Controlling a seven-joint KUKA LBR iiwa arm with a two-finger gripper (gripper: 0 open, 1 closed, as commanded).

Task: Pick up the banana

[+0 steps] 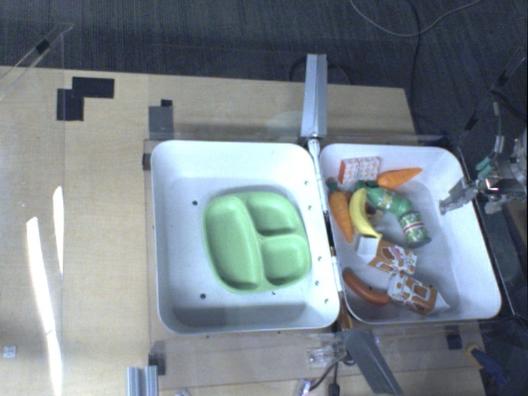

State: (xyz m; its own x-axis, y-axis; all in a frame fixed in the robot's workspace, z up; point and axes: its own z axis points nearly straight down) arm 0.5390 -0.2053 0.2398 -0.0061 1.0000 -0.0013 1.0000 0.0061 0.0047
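The banana (360, 214) is yellow and lies in the upper left part of the right bin (470, 258). It rests between an orange carrot (340, 214) on its left and a green bottle (401, 214) on its right. My gripper (481, 189) hangs at the right bin's right rim, well to the right of the banana and apart from it. Nothing shows held in it.
The right bin also holds a red and white box (360, 170), a second carrot (399, 176), two patterned cartons (396, 259) (413, 293) and a sausage (365, 287). The left bin (177, 221) holds a green divided plate (257, 239). A metal post (314, 97) stands between the bins at the back.
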